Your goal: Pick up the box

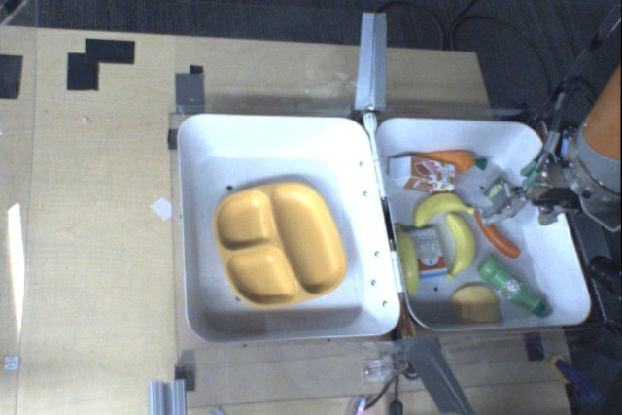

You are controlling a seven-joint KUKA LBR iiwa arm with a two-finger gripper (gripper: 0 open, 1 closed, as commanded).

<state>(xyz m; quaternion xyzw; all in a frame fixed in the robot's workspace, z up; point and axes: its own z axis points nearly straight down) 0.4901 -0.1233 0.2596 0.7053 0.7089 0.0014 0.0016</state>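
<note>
A small orange-and-white box [431,174] lies flat near the back left of the right bin [559,253], beside a carrot [452,157]. A second box [431,254], white, blue and yellow, lies toward the bin's front left, partly under two bananas [455,226]. My gripper [500,195] hangs over the middle of the right bin, to the right of both boxes and just above an orange vegetable [499,237]. It looks open, with nothing between its fingers.
A green bottle [512,286] and a yellow round fruit [475,303] lie at the front of the right bin. The left bin [199,209] holds a yellow divided plate [280,241]. A metal post [371,63] stands behind the divider between the bins.
</note>
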